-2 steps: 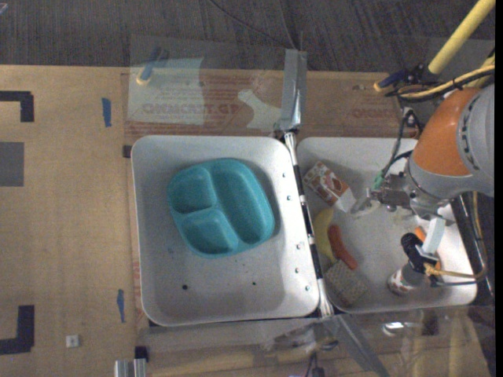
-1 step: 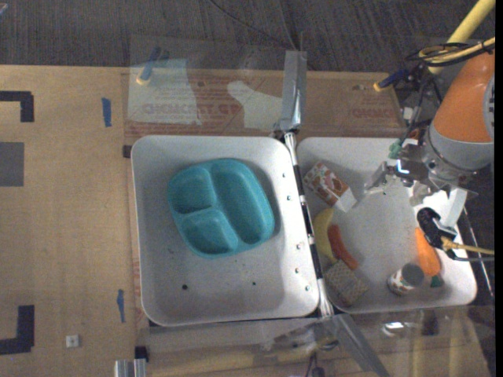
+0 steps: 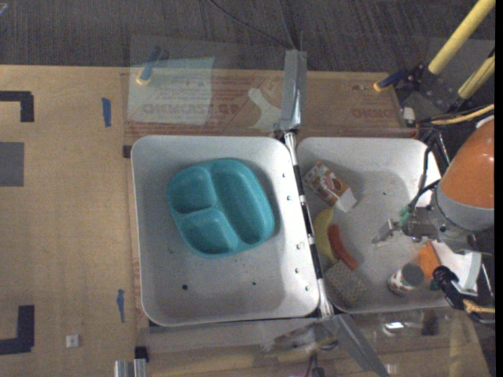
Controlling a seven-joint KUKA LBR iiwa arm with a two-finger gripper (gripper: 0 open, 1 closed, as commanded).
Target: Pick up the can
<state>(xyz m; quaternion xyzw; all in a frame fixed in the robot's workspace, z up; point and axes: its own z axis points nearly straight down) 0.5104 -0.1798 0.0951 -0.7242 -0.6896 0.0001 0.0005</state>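
The can (image 3: 405, 278), small with a grey lid and a dark label, stands near the front right corner of the right bin (image 3: 377, 171). My gripper (image 3: 390, 231) hangs over the bin's middle right, reaching in from the right, a short way behind the can and apart from it. Nothing shows in the gripper. The arm's orange band (image 3: 471, 171) is at the right edge of the view.
In the right bin lie a red and white carton (image 3: 327, 183), a yellow banana (image 3: 323, 231), a red sausage (image 3: 343, 247), a grey sponge (image 3: 346, 282) and an orange piece (image 3: 429, 258) beside the can. The left bin (image 3: 157, 273) holds a teal divided plate (image 3: 222, 206).
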